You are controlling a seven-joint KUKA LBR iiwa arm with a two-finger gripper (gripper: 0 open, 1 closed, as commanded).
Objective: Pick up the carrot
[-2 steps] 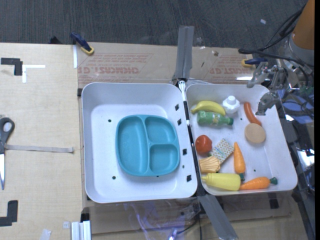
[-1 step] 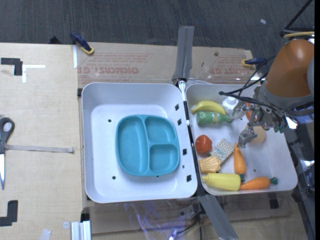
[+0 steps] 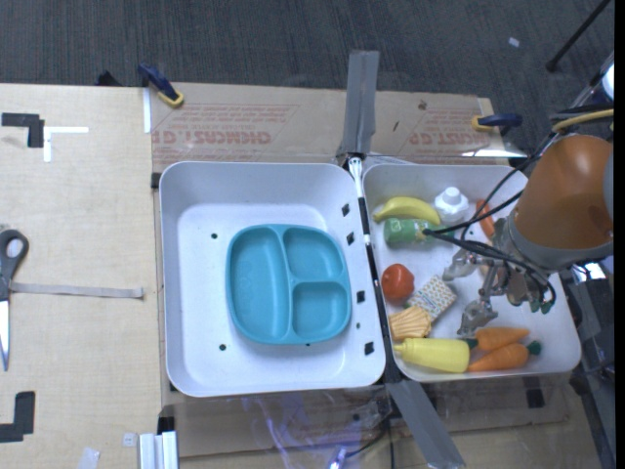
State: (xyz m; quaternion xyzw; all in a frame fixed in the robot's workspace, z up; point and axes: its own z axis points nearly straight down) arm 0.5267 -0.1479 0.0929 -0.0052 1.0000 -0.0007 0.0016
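A: Beneath the gripper lies the right bin, with the arm and its orange band reaching in above it. Far to the gripper's left is the left bin, and that one holds the teal divided plate.

B: And the gripper itself?

A: It hangs low over the right bin's floor, near the front. Whether it is apart or together I cannot tell; the metal parts blur into each other. Nothing can be seen gripped in it.

B: Where is the carrot?

A: Two carrots, both just in front of the gripper, by the bin's front wall. One carrot lies lengthwise nearest that wall. The second carrot sits just behind it, closer to the gripper and a little to its right. They lie side by side, touching or nearly so.

B: What else is around?

A: A yellow corn cob, in front and to the gripper's left, just beside the carrots. A banana well behind and left, with a green item just under it. A cracker-like piece immediately left of the gripper, a waffle-textured piece beyond that. A tomato farther left. A small white bottle behind the gripper.
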